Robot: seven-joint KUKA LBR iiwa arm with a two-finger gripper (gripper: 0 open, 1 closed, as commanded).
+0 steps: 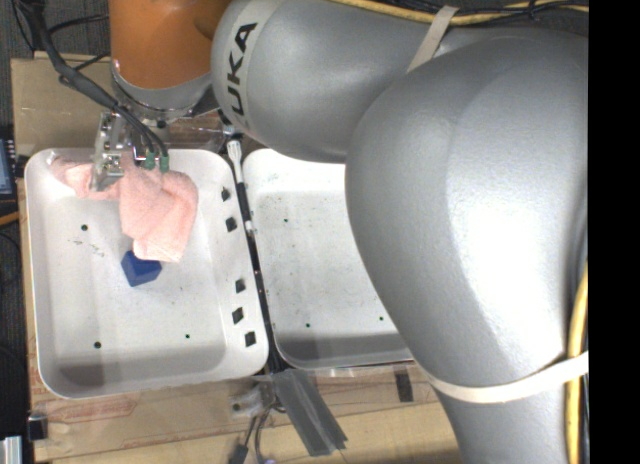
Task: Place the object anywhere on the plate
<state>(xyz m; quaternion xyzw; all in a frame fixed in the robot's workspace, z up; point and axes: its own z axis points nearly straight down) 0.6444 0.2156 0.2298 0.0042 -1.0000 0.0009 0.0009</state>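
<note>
— Where's the cloth [158, 214]?
— Pink, hanging in the left bin [60, 352], its top bunched between the gripper [122, 160] fingers; a blue block [141, 269] lies just below.
— Any writing?
— "UKA" on the arm [330, 82].

Robot lab, KUKA arm [420, 152], white bins [60, 352]

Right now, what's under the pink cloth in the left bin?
A blue block pokes out from under the pink cloth's lower edge, on the left bin floor. Whatever else the cloth covers is hidden, so I can't tell.
</note>
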